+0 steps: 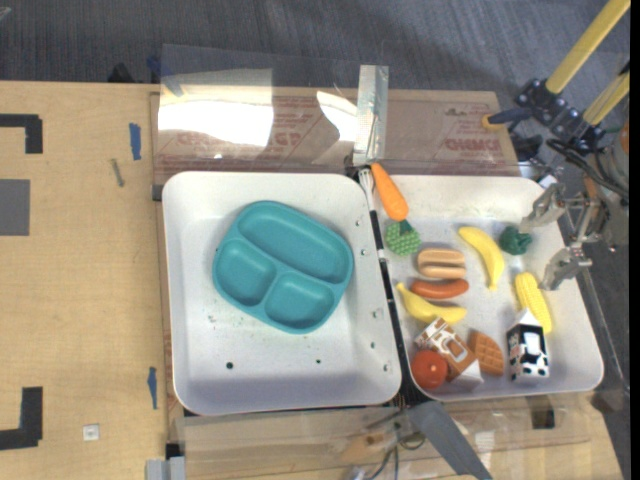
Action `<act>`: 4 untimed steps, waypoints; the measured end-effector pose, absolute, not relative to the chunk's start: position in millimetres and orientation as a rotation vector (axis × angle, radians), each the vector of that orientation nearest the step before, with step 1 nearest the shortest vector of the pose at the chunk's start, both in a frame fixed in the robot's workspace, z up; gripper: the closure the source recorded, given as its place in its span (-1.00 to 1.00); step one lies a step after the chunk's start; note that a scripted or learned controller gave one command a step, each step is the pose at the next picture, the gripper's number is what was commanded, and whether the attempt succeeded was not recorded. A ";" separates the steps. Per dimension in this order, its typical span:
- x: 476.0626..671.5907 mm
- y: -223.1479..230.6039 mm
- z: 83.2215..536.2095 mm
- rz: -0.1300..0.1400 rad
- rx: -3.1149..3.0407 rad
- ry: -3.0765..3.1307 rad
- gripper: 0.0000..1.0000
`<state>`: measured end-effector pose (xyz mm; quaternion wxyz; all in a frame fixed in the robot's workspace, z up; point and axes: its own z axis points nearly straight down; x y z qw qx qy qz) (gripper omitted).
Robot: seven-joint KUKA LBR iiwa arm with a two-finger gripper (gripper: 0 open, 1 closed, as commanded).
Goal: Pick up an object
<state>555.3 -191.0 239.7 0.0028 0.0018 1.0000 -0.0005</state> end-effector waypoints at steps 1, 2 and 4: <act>557.2 -196.5 111.1 -0.003 -0.220 3.124 -1.00; 559.9 -168.3 89.4 -0.004 -0.182 3.126 -1.00; 564.4 -166.7 102.2 -0.008 -0.184 3.112 -1.00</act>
